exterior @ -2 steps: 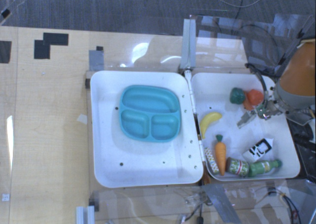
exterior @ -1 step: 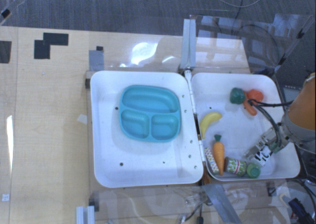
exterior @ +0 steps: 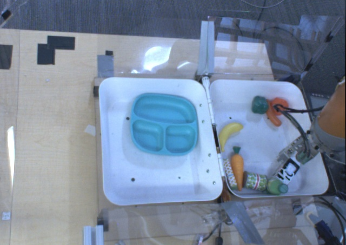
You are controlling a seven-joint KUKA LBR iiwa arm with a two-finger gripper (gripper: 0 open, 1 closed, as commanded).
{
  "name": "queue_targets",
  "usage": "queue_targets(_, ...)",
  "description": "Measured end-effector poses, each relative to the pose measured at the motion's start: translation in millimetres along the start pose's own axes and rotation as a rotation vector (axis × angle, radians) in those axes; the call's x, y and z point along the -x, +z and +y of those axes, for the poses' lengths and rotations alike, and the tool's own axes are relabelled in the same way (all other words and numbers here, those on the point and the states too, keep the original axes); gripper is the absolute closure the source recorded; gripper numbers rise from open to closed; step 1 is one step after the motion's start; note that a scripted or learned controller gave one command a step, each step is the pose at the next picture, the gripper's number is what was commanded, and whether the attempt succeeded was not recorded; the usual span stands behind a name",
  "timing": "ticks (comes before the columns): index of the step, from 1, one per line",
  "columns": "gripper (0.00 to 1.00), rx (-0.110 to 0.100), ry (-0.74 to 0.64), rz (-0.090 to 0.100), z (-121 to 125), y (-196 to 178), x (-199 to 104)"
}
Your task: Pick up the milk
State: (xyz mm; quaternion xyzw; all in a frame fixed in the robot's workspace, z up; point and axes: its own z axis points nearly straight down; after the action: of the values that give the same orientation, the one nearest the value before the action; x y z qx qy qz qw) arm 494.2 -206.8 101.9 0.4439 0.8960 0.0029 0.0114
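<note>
The milk is a small white carton with black markings, lying near the front right corner of the right bin. My gripper reaches in from the right and sits directly over the carton's upper end, touching or almost touching it. The grey arm with its orange band comes in over the bin's right wall and hides part of that wall.
In the right bin, a bottle with a green cap lies just left of the milk, beside a carrot and a speckled item. A banana, a teal object and an orange object lie farther back. The left bin holds a blue divided tray.
</note>
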Motion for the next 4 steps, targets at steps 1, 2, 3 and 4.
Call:
queue_targets(1, 1.0, -0.011, 0.276, 0.011, 83, -75, -51)
queue_targets(2, 0.0, -0.011, 0.276, 0.011, 82, -75, -51)
queue_targets(3, 0.0, -0.008, -0.051, 0.009, 29, 13, -6)
queue_targets(4, 0.0, -0.005, -0.221, 0.006, -2, 12, -2)
